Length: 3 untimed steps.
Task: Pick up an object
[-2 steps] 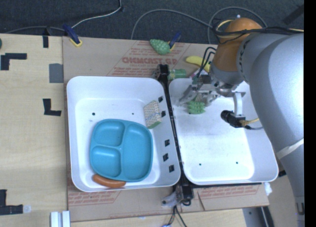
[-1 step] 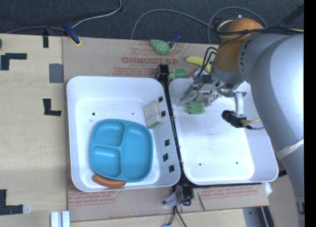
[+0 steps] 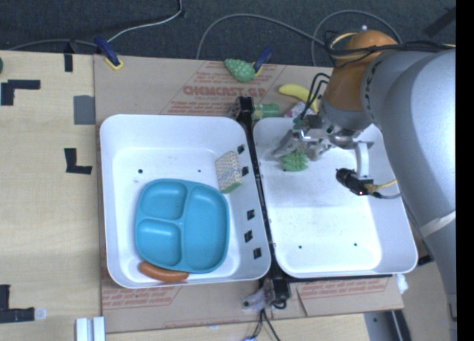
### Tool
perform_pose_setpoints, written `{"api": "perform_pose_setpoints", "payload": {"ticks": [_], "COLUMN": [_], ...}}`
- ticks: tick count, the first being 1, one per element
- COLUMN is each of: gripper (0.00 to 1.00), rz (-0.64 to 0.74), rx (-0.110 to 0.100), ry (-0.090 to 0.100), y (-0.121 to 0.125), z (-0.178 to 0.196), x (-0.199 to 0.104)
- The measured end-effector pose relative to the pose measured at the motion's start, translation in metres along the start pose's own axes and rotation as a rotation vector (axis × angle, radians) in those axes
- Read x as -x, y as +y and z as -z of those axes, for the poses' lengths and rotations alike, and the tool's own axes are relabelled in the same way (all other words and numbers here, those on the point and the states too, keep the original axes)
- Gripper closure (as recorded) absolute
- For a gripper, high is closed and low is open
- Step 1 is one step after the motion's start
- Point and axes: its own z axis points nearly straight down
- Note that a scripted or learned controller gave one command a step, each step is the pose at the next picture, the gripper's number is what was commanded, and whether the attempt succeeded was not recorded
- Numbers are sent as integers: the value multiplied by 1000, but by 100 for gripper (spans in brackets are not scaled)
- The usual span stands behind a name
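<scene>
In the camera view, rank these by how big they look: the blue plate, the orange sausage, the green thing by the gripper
1. Blue plate, by far the largest.
2. Orange sausage.
3. Green thing, partly hidden by the gripper, so its rank against the sausage is unsure.

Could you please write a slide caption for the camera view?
KUKA gripper reaching toward a green toy in the right bin; blue divided plate in the left bin.

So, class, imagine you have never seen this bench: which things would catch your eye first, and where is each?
The large grey arm with an orange band reaches in from the right over the right white bin, its gripper just above a small green leafy object. In the left white bin, a bright blue divided plastic plate stands out, an orange sausage-shaped toy at its near edge.
</scene>
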Motion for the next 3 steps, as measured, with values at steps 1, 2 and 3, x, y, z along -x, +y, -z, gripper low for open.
{"api": "perform_pose_setpoints", "payload": {"ticks": [1, 2, 3], "gripper": [100, 0, 0], "rz": [0, 0, -1], "rx": [1, 0, 1], "ry": [-1, -1, 0], "y": [0, 0, -47], "z": [10, 10, 1], "x": [0, 0, 4]}}
